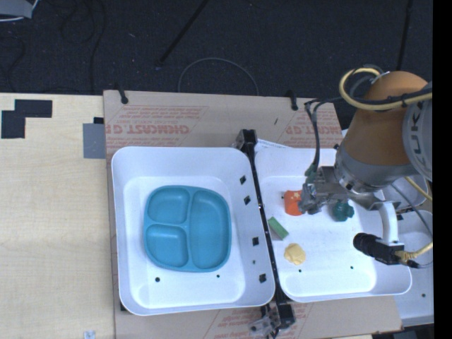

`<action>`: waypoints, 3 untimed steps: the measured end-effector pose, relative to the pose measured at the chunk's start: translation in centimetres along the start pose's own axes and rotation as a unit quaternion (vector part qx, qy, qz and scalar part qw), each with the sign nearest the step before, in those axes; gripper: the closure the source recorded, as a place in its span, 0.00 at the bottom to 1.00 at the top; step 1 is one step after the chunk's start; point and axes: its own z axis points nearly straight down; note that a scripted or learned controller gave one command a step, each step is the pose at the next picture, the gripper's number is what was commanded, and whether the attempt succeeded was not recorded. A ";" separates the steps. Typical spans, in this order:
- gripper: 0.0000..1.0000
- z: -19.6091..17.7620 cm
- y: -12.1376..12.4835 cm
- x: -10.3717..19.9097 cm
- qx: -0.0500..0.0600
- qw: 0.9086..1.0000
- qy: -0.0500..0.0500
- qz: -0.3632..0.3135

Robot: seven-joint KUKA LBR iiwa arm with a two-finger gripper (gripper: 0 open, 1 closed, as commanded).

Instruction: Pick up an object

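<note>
So far nothing looks lifted: the claw (308,202) sits low in the right bin (332,288), touching an orange object (292,203) that rests on the floor; whether it grips, I cannot tell

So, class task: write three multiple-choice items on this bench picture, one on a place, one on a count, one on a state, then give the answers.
1. Where is the blue divided plate?
A. left bin
B. right bin
C. on the cardboard

2. How many compartments has the plate?
A. two
B. three
C. five

3. How does the pincer stand to the orange object?
A. far off, over the left bin
B. low, right beside it
C. over the plate

Answers: A, it lies in the left bin; B, ridges mark three sections; B, it sits against the orange object in the right bin.
</note>
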 end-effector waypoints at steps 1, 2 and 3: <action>1.00 1.0 0.1 4.7 0.000 1.000 0.000 0.000; 1.00 0.2 0.7 9.8 0.000 1.000 -0.001 0.000; 1.00 -0.5 0.8 14.8 0.000 1.000 -0.001 0.000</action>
